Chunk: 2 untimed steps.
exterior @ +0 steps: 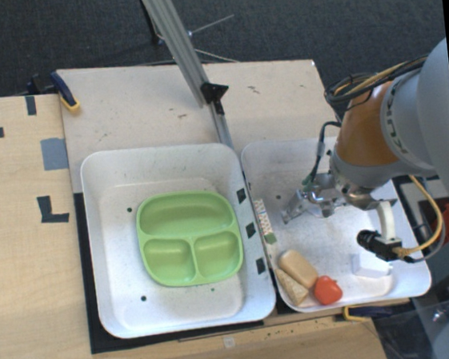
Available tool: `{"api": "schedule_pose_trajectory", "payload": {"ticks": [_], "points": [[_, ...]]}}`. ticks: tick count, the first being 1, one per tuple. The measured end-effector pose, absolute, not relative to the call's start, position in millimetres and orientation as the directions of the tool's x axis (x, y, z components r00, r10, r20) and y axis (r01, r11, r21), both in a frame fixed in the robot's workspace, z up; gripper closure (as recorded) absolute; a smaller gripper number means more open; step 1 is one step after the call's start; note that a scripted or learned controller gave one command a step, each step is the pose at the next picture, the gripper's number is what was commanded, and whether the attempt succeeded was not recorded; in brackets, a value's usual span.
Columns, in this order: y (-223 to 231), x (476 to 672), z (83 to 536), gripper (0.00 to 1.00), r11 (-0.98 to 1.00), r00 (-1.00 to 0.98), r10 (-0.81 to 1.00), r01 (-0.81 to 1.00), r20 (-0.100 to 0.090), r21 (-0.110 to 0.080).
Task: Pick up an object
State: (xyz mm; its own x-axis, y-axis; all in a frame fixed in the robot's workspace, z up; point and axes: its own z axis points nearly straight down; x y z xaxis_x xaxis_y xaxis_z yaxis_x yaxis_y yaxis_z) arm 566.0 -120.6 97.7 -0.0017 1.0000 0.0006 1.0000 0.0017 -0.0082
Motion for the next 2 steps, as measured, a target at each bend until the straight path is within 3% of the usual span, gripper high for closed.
{"api": "schedule_pose_trajectory", "payload": {"ticks": [1,2], "points": [[-120.4,567.4,111.5,1.0,0.003,-0.003,1.0,1.0,0.0,-0.004],[-111.1,572.5,168.6,1.0,0.003,-0.003,1.0,1.0,-0.001,0.004]]}}
